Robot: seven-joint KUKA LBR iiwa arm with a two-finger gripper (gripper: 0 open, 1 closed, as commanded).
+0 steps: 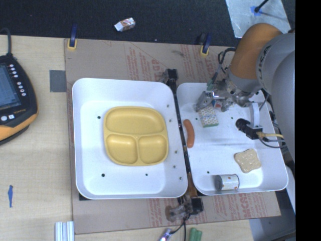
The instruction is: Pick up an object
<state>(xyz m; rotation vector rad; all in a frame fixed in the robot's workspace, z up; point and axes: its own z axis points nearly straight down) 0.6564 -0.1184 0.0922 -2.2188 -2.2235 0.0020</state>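
My gripper (209,103) is low over the far left part of the right bin (271,182). A small pale speckled packet (208,118) lies right below it in the view, its far edge meeting the gripper's tip. I cannot tell whether the packet is gripped or just resting on the bin floor. An orange-brown sausage (189,133) lies along the bin's left wall. A tan toast-like piece (247,160) sits at the near right, and a short silver and white cylinder (226,182) lies on its side by the near wall.
The left bin (88,179) holds a yellow three-compartment plate (135,134). A handheld pendant (12,97) lies on the bench at far left. The grey arm with its orange band (256,49) covers the right bin's far right corner.
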